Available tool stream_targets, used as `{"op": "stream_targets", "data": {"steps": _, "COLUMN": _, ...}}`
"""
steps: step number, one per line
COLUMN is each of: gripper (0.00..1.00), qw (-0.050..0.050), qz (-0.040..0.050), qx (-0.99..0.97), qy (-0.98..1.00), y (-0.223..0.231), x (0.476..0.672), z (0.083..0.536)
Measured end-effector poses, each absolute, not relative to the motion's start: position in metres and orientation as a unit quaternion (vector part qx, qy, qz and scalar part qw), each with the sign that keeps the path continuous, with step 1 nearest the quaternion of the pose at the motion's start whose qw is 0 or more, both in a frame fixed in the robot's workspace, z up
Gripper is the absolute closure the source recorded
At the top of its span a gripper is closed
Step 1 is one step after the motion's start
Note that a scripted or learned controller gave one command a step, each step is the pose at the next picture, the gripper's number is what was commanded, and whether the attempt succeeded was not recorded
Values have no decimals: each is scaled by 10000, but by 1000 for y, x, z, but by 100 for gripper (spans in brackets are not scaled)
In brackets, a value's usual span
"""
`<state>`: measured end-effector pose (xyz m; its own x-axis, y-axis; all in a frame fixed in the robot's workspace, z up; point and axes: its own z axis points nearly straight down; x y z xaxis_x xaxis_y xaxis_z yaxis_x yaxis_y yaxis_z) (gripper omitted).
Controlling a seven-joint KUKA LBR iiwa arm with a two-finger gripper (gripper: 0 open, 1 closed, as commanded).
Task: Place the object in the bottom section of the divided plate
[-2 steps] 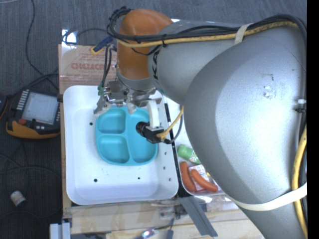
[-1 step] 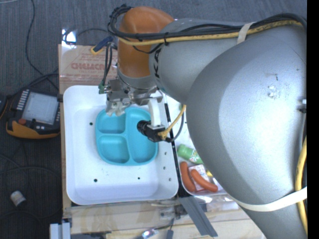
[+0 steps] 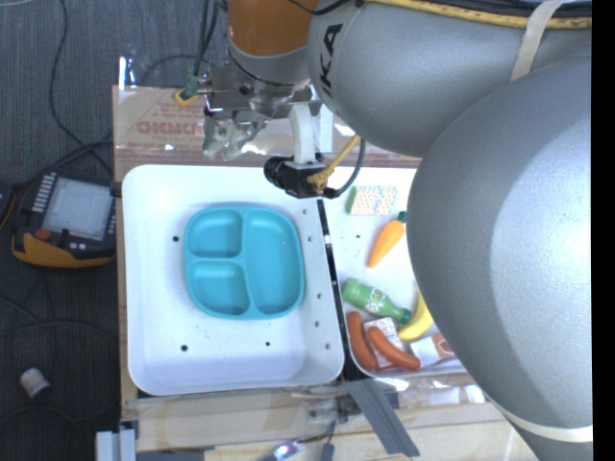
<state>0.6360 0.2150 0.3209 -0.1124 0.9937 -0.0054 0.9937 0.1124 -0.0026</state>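
- Divided plate (image 3: 245, 262): light blue, three sections, lying flat in the middle of the left white bin (image 3: 154, 353). All three sections show bare blue.
- Left white bin: shallow, and holds the plate alone.
- Right white bin (image 3: 360, 229): just beside the left one and partly covered by the arm.
- Contents of the right bin, the candidate objects for the task:
  - an orange carrot (image 3: 386, 241);
  - a green bottle (image 3: 375, 302) lying on its side;
  - a yellow banana (image 3: 418, 320), partly hidden under the arm;
  - red sausages (image 3: 380, 346) at the near end;
  - a pale patterned packet (image 3: 373, 200) at the far end.
- Gripper (image 3: 229, 137): hangs below the orange band, beyond the far edge of the left bin and over a brown cardboard sheet (image 3: 159, 123) with red lettering.
- Gripper state: cannot tell whether it is open or closed. The metal parts blur together, and possibly nothing is carried.
- Surface surroundings: a handheld controller (image 3: 62, 219) with a screen lies on the dark floor, well apart to the left.
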Motion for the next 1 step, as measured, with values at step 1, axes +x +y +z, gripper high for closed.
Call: {"op": "stream_targets", "data": {"steps": 1, "gripper": 100, "qw": 15, "qz": -71, "qx": 6653, "qy": 7465, "y": 216, "x": 636, "z": 327}}
